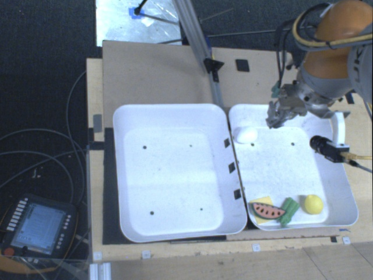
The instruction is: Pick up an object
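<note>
The right bin (326, 174) holds a white egg-like object (245, 135) at its far left corner. Along its near edge lie a watermelon slice (267, 209), a green vegetable (288, 209) and a yellow lemon (313, 203). My gripper (277, 119) hangs over the far part of the right bin, to the right of the white object and well above it. I see nothing between its fingers.
The left bin (128, 156) lies beside the right one. A metal pole (195, 31) slants over the bench behind the bins. A black fitting (326, 147) sticks out at the right bin's right side. A teach pendant (35, 225) lies on the floor at left.
</note>
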